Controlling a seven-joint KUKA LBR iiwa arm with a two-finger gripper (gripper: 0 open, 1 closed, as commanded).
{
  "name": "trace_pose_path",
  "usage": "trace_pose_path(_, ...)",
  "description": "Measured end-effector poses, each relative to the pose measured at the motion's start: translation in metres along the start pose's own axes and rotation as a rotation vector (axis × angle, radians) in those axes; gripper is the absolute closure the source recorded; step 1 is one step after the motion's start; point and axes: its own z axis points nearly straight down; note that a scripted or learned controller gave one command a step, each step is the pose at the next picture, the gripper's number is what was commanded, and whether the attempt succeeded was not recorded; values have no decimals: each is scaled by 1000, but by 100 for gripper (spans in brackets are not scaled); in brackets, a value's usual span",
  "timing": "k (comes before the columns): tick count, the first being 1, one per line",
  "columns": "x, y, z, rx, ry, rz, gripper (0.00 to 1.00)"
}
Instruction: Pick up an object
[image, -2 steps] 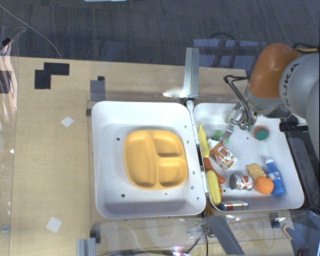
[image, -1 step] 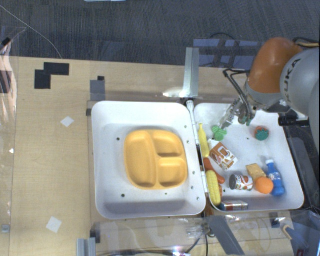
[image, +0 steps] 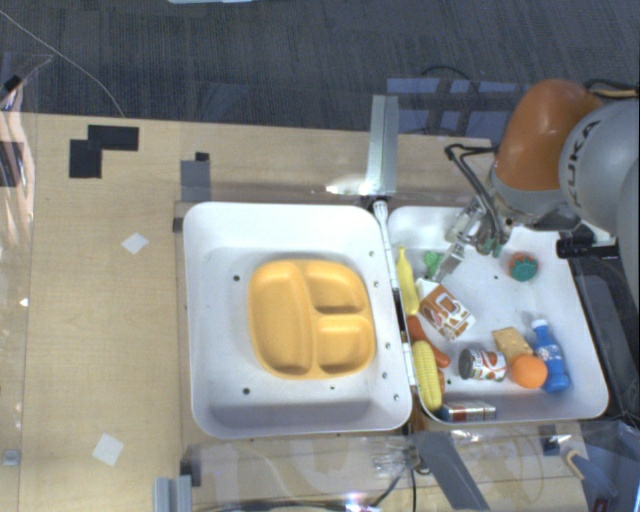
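My gripper (image: 453, 260) hangs low over the back left part of the right bin (image: 590, 400), tilted down to the left. Its tip is right beside a small green item (image: 432, 263); I cannot tell whether they touch. The bin holds several objects: a yellow banana (image: 404, 279) along the left wall, an orange-and-white packet (image: 446, 313), a corn cob (image: 427, 368), a small can (image: 482, 364), a tan block (image: 511, 341), an orange (image: 528, 372), a blue bottle (image: 551, 357), a teal ball (image: 522, 266) and a dark tube (image: 468, 411) at the front.
The left bin (image: 215, 400) holds a yellow divided tray (image: 310, 318) in its middle. A metal post (image: 383, 140) stands behind the wall where the two bins meet. The grey arm with its orange band (image: 540, 135) leans over the right bin's back edge.
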Motion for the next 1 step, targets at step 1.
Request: trace_pose_path(1, 31, 5, 16, -12, -11, 111, 0)
